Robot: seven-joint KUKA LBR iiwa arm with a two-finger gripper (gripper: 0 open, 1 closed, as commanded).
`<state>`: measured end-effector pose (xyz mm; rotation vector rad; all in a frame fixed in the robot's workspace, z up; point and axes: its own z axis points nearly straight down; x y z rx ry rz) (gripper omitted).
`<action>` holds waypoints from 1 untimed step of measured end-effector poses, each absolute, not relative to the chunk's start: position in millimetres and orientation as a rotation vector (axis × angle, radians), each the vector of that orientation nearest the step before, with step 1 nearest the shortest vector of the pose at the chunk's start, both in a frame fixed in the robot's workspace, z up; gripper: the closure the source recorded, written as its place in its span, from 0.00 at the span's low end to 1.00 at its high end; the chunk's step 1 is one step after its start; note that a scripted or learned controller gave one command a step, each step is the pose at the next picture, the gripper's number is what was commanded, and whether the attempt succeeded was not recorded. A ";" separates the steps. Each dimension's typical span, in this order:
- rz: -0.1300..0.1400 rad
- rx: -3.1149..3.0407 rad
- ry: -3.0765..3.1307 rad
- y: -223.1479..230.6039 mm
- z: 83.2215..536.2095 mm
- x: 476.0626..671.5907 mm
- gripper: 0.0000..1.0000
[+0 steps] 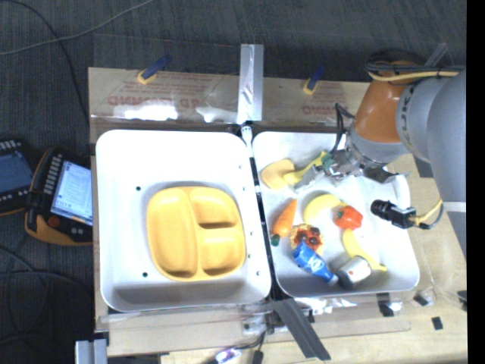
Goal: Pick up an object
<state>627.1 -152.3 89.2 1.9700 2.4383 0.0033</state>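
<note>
Gripper (pixel 331 164) sits low in right bin (pixel 405 275), just right of the yellow toy (pixel 277 173); jaws' state can't be told. Should centre over toy w/ jaws straddling it before closing.

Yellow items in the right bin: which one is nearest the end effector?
The pale yellow piece at the bin's upper left, just left of the end effector. The banana lies lower, near the bin's front, beyond the tomato.
</note>
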 end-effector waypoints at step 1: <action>-0.071 1.834 2.600 -137.3 87.5 653.7 0.00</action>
